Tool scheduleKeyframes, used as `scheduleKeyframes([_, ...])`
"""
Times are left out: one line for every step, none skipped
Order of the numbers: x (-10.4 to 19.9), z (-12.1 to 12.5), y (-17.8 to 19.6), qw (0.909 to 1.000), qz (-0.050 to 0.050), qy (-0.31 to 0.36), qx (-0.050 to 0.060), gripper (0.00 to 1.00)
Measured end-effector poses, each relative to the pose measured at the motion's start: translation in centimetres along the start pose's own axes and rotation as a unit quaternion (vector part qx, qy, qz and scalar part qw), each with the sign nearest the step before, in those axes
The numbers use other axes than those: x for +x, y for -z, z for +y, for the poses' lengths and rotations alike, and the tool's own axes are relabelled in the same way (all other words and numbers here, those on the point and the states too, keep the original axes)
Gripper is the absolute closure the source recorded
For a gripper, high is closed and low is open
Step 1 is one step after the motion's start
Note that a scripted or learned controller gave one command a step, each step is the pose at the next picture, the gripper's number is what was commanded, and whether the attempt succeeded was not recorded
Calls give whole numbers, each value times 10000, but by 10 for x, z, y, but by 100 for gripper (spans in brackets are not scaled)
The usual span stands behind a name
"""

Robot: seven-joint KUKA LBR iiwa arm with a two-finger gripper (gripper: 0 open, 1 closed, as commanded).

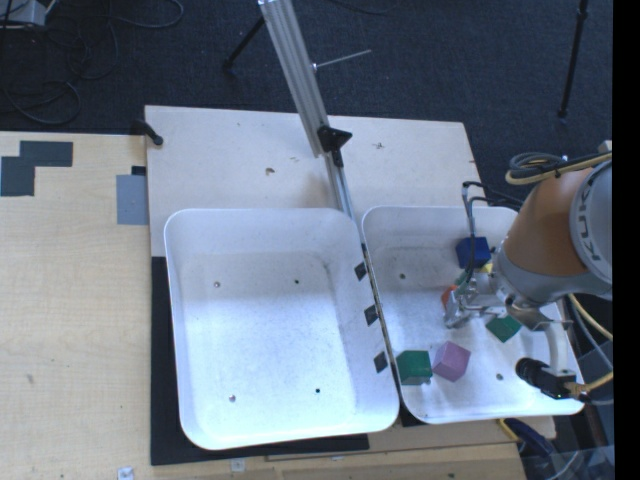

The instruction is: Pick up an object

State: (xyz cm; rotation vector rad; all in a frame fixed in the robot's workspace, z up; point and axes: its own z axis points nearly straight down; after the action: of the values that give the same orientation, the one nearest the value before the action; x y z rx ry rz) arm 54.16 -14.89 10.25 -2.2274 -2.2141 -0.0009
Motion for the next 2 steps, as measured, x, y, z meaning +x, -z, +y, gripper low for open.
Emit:
scheduleKeyframes([0,0,-1,10000,0,-9,1,0])
scheduleKeyframes([-9,64,-12,10000,-10,38,-12,0])
